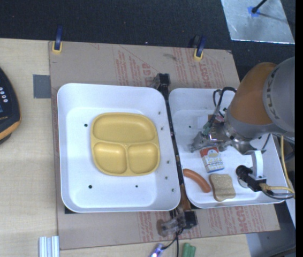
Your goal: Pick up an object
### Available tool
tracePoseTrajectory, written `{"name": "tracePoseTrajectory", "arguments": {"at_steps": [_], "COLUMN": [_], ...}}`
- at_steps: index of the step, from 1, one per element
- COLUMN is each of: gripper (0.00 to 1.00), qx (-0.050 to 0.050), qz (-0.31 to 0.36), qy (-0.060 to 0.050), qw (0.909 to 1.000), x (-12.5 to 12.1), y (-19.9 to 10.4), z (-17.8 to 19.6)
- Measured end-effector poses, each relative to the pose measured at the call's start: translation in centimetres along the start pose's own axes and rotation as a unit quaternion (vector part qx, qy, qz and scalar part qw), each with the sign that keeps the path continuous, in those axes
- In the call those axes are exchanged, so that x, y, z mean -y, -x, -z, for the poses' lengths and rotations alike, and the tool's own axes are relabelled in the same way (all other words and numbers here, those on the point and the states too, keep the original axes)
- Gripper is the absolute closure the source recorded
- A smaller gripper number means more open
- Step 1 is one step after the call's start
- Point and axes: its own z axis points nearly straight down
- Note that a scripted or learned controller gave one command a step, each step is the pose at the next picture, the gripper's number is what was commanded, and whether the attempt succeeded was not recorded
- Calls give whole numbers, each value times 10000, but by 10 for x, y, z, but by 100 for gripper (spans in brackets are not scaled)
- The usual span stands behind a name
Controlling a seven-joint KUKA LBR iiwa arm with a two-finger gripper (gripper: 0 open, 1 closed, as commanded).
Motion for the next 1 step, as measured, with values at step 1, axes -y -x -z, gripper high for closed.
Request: {"name": "tracePoseTrajectory", "arguments": {"at_steps": [1], "gripper": [0], "qx": [-9], "qz": [-21], "qy": [7], "qw": [10000], "x": [-36], "y": [8], "z": [-2]}}
